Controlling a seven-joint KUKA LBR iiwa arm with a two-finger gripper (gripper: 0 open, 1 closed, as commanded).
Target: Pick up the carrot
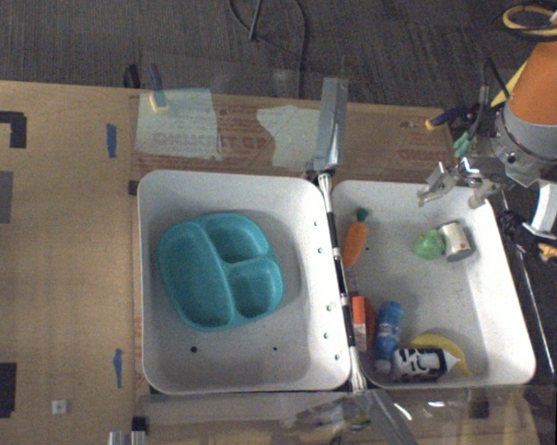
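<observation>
Two shallow white bins sit side by side on the wooden tabletop (55,281), and the task's thing lies in the right bin (496,300). The carrot (354,241), orange with a small green top, rests against that bin's left wall, just beside the divider where the bins meet, its green end pointing toward the far side. Being pressed close to the wall, it likely leaves little room on that side for a finger to slip in, so a grasp along its length looks the better bet.

The jaws (457,179) hang over the far right corner of the right bin, well apart from the carrot, with nothing between them; they look spread apart, though the metal parts are small and cluttered there. The arm's orange band shows above them at the right edge.

Other items share the right bin: a green object (430,244) touching a short metal cylinder (457,240) near the middle, and along the near wall a blue bottle (388,325), a yellow banana (443,347) and a small black-and-white figure (418,361). The left bin (162,350) holds a teal divided plate (221,270).

Judging by this layout, the pick has not yet begun; the arm needs to cross the bin leftward and descend.
</observation>
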